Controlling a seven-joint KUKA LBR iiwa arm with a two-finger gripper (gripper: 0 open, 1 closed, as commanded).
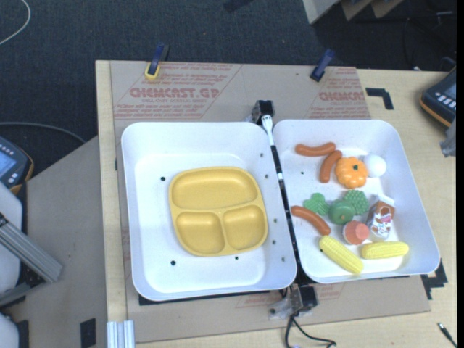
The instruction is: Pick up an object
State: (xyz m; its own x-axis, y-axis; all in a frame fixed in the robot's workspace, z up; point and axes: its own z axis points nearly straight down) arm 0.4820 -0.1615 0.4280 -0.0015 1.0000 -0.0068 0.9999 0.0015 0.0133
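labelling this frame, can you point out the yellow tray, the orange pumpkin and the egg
yellow tray (pixel 217 210), camera view, on the ridge where its three compartments meet
orange pumpkin (pixel 351 171), camera view, middle of its rounded body
white egg (pixel 375 166), camera view, centre of its shell

Red print "CHEMCAST G.P" on the brown protective sheet (pixel 181 93) covering the counter, just behind the left white bin (pixel 138 194). Same red print repeats behind the right white bin (pixel 406 165), letters too broken to read fully.
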